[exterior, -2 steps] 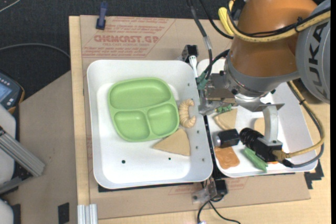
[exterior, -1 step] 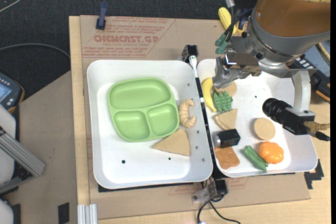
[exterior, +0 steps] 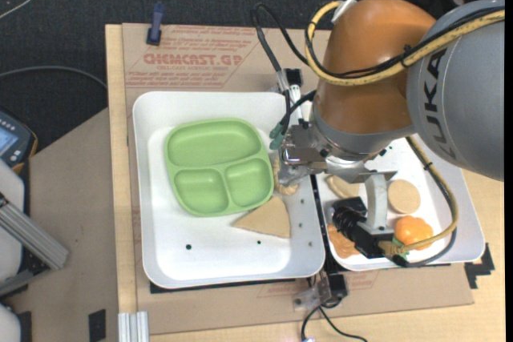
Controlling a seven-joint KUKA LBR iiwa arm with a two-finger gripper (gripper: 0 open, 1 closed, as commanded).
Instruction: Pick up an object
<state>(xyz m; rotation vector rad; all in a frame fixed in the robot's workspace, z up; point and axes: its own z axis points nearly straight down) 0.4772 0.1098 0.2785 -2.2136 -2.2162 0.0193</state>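
Two white bins, and the gripper (exterior: 290, 162) is parked over the divider between them, at the right edge of the left bin (exterior: 160, 244). Can't tell if it's open or closed, since the arm (exterior: 377, 84) blocks that.

Closest candidates are the green tray (exterior: 216, 166) in the left bin, its right rim just beside the gripper, and a tan wedge (exterior: 268, 222) right up against the tray's near-right corner. The right bin (exterior: 473, 236) has an orange ball (exterior: 413, 231) and a tan disc (exterior: 403, 195).

Looks like the reach-in step to me, nothing visibly grabbed. Next it probably needs to shift left off the divider, onto the wedge or the tray rim.
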